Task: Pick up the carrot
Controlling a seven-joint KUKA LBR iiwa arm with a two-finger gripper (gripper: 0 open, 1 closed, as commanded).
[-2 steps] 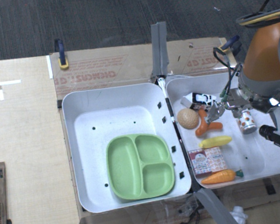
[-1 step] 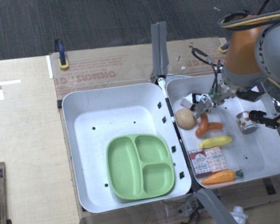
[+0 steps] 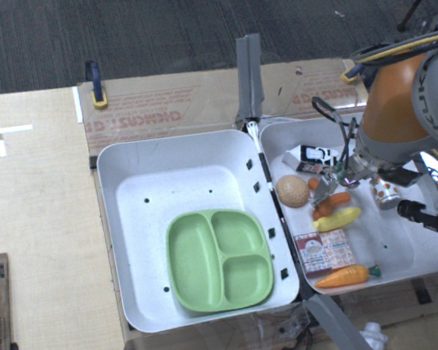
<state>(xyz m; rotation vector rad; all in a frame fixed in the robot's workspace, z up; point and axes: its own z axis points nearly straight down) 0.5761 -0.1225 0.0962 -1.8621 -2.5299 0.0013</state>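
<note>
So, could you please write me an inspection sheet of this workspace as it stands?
Surface: wooden bench bearing left bin and right bin.
Job's things: carrot lies at the right bin's near edge, apart from the gripper.
Clutter: green divided plate in the left bin; round bun, yellow piece, small printed box in the right bin.
Grippers: gripper low near the bun; fingers unclear.
Cables: black cables along the arm.
Surroundings: dark floor behind.

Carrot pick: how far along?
Nothing looks done: the carrot lies at the right bin's front edge, untouched. In hand: the gripper sits low among other items further back, near the banana. Left: move to the carrot, grasp, lift.
</note>
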